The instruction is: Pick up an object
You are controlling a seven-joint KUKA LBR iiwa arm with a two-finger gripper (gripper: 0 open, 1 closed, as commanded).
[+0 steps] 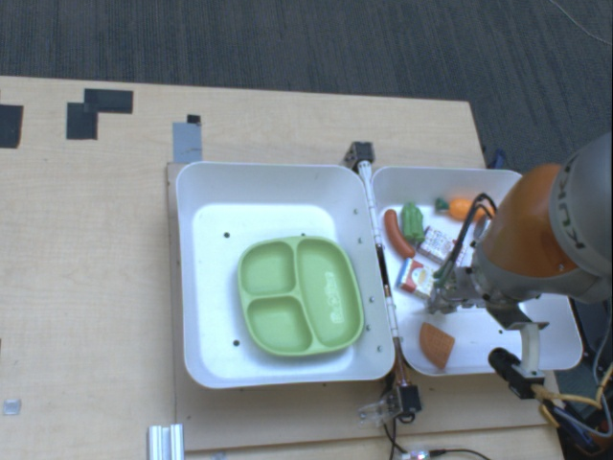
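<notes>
The right bin [565, 353] holds several small objects. A red sausage [397, 233] lies by its left wall, with a green piece [412, 220] beside it and an orange piece [460, 206] near the back. A small white carton [438, 244] and a red-and-white packet [417, 276] lie in the middle. An orange-brown wedge [437, 345] sits near the front. My gripper [443, 298] hangs low in this bin, just right of the packet and above the wedge. The wrist hides what is beneath it.
The left bin [206, 257] holds a light green divided plate [302, 295]. A ridge [378, 257] separates the two bins. The grey arm with its orange band [532, 233] covers the right side of the right bin. Cables lie at the bench's front right.
</notes>
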